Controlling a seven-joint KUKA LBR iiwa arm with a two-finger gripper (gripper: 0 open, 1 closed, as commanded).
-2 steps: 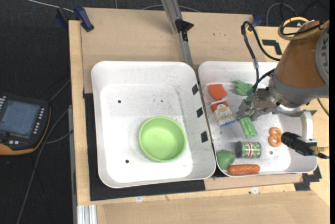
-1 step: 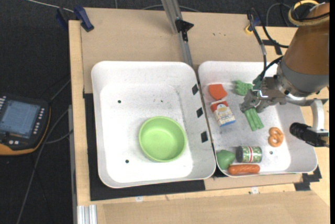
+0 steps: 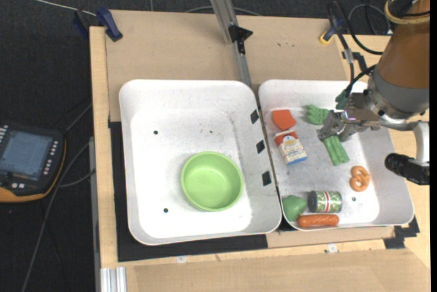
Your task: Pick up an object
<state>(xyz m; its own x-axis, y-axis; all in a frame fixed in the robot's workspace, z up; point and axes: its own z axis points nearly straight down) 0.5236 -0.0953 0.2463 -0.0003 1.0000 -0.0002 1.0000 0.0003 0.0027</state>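
Arm (image 3: 408, 45) cut off at right edge

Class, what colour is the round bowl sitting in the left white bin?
Light green; the round plastic bowl shows best in the camera view.

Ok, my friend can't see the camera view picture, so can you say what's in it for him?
A grey and orange robot arm reaches in from the right, its gripper low over a green toy in the right-hand white bin. That bin also holds a small carton, an orange block, a pretzel, a can and a sausage. The left bin holds a green bowl.
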